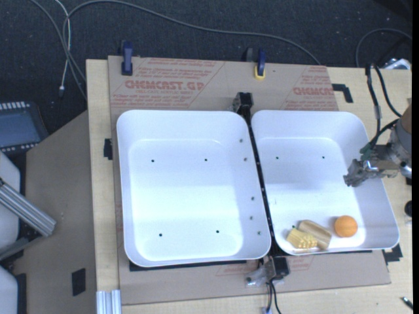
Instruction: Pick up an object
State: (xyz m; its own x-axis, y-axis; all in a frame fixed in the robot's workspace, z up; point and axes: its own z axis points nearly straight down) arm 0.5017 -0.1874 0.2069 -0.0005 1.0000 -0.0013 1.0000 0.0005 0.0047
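The right bin holds three small things along its near edge: an orange ball, a tan bread-like roll and a yellow corn-like piece touching the roll. My gripper hangs over the right side of this bin, up and a little right of the ball and apart from all three things. Nothing shows between its tips.
The left bin sits beside the right one, with a black clamp at the far seam and another clamp at the near seam. Cables run by the arm at the right.
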